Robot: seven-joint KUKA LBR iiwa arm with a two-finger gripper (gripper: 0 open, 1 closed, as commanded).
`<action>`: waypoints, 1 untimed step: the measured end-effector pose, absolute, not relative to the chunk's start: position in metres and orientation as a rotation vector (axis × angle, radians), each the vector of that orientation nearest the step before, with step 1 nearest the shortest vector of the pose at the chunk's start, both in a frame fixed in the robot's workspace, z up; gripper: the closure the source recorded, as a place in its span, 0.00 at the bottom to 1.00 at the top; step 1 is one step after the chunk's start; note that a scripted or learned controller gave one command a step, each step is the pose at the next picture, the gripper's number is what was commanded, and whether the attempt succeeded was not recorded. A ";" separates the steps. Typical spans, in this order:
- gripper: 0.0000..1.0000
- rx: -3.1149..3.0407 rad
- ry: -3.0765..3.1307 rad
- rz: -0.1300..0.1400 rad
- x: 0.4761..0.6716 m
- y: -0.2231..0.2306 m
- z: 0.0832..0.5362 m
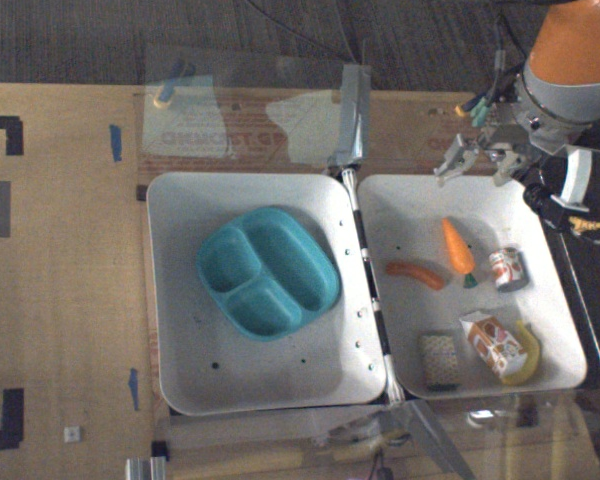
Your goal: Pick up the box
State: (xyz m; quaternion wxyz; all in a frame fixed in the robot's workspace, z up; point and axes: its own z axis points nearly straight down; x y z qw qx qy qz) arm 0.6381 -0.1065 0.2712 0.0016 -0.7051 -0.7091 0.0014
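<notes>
Grey arm hangs over right bin back edge

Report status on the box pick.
Gripper open, above the right bin's far edge, holding nothing. Box untouched near that bin's near corner, lying against the banana. Carrot and can sit between gripper and box.

Fixed overhead camera, slanted down, seemingly mid-distance, framing both bins.
</notes>
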 end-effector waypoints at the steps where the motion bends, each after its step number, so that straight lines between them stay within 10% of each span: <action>1: 0.00 -2.131 -2.304 0.003 0.549 -0.107 0.156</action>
